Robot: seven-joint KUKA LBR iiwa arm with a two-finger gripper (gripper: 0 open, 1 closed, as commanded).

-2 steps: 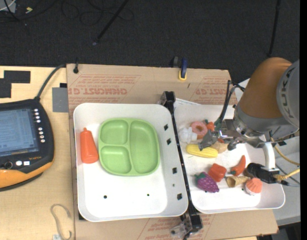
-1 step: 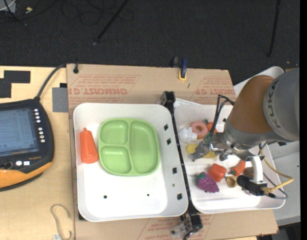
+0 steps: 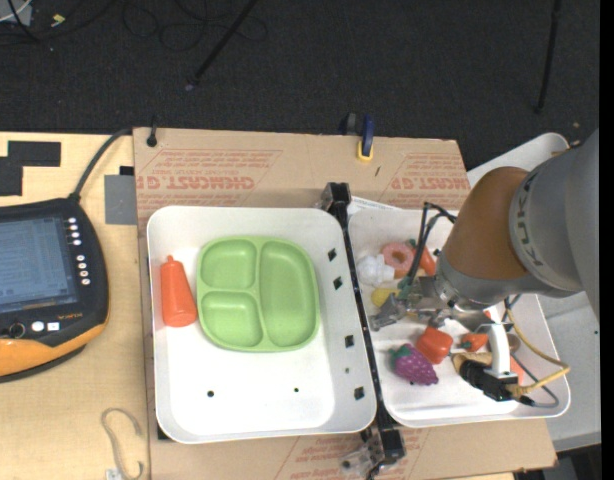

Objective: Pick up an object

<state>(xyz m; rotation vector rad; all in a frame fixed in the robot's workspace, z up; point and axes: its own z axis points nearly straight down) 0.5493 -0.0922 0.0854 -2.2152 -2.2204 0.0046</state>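
A: What do we see in the left bin (image 3: 177, 388)?

B: We see a green plate (image 3: 259, 294) with three parts, near the middle. An orange bottle (image 3: 177, 292) lies just beside it, by the bin's left wall.

A: And the right bin (image 3: 427, 413)?

B: We see the end effector (image 3: 390, 311) low over the toys near that bin's left wall. We cannot tell how it is set.

A: Which toys?

B: A red toy (image 3: 435, 344) and purple grapes (image 3: 415, 366) sit toward the near edge. A pink ring (image 3: 395, 256) and something white (image 3: 372, 265) lie toward the far edge.
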